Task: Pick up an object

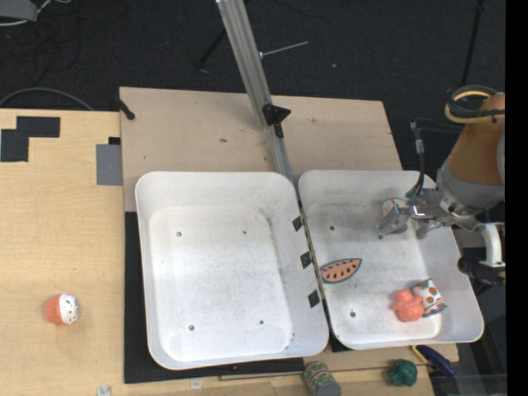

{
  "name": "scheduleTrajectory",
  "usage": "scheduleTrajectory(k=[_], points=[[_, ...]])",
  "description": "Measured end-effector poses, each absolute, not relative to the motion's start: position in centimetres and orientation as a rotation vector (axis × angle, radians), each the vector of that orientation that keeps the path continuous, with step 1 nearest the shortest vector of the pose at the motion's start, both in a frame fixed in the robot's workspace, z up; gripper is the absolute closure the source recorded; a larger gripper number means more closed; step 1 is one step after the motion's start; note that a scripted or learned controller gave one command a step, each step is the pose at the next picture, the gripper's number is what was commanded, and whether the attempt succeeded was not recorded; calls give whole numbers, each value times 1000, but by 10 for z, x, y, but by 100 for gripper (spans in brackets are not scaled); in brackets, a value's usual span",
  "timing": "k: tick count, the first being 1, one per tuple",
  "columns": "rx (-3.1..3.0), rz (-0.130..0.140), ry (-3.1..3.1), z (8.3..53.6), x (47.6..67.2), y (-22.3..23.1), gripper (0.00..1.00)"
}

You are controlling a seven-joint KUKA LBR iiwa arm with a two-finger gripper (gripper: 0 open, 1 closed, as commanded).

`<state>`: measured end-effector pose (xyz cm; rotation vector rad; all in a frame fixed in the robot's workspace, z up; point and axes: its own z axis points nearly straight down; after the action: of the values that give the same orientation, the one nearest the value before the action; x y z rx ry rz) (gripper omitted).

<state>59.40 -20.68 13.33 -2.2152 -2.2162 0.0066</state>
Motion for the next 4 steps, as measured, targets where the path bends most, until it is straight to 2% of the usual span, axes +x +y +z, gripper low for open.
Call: scheduleTrajectory(k=[1,2,4], points=[[-2221,2,-2221,90,594,-206,0],[-2223,2,-2218,101,594,-207,100],[-2224,-3,-2226,215,604,-203,100]])
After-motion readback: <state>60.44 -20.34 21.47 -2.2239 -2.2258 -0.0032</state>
